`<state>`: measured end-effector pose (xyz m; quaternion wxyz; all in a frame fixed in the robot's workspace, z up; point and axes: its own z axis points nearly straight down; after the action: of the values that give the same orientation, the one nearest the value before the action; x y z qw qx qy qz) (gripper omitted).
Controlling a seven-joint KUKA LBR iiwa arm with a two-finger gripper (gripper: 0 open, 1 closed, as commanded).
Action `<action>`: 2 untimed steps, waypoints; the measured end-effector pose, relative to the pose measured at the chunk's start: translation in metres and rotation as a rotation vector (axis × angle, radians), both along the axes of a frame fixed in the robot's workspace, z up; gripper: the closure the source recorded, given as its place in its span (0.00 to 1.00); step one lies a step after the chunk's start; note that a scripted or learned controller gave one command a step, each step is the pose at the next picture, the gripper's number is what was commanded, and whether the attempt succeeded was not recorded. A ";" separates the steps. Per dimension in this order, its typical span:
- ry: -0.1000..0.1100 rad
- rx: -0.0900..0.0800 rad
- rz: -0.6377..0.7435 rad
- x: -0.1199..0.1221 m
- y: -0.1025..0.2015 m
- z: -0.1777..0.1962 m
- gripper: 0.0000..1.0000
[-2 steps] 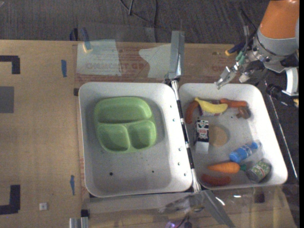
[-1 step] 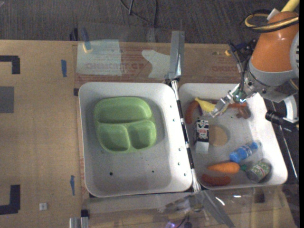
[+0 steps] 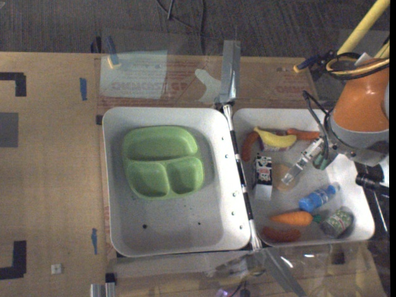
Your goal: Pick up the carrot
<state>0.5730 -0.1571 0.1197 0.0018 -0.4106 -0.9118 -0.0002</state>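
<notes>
The carrot (image 3: 292,218) is orange with a green stub at its right end. It lies flat near the front of the right bin (image 3: 365,228). My gripper (image 3: 291,176) reaches in from the right and points down-left over the middle of that bin. Its tip hangs a little behind and slightly left of the carrot, apart from it. Nothing shows between the fingers.
Around the carrot lie a blue bottle (image 3: 318,197), a can (image 3: 337,222) and a red sausage (image 3: 281,234). Farther back are a small carton (image 3: 264,169), a banana (image 3: 276,138), another sausage (image 3: 249,145) and an orange-red stick (image 3: 303,133). The left bin (image 3: 161,228) holds a green divided plate (image 3: 164,161).
</notes>
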 end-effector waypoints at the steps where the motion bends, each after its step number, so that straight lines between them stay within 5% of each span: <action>1: 0.002 0.001 0.158 -0.083 0.047 0.025 0.00; 2: -0.015 -0.003 0.408 -0.088 0.009 -0.033 0.00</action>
<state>0.4846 -0.1482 0.0866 -0.0055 -0.2173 -0.9761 -0.0016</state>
